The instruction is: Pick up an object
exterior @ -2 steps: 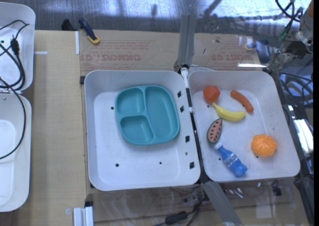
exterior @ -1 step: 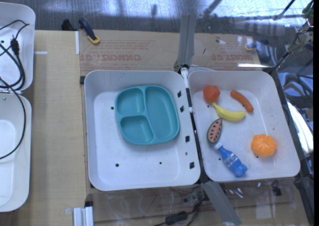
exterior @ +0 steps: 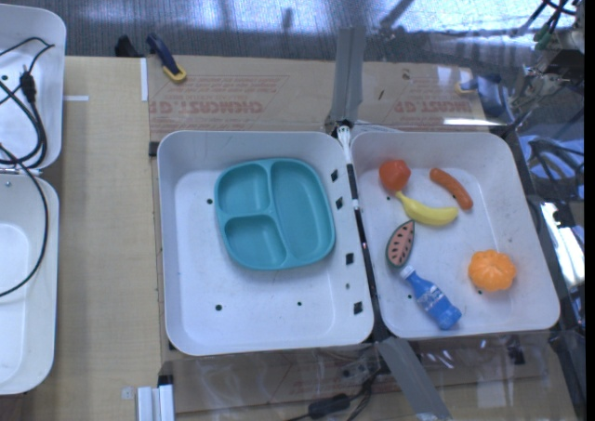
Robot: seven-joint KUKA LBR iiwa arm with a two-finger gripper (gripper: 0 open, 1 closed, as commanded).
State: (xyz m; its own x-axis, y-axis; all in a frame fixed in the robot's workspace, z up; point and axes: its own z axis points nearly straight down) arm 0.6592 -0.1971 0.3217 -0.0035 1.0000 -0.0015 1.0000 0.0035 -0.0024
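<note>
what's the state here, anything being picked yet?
Nothing is being handled yet. The right bin holds six toy items: a tomato, a banana, a carrot, a watermelon slice, an orange and a blue bottle. The left bin holds a teal divided plate. All lie untouched.

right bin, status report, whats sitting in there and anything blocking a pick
Right bin holds tomato, carrot, banana, watermelon slice, orange, blue bottle. Tomato touches banana; orange stands apart. Teal plate in left bin.
</note>
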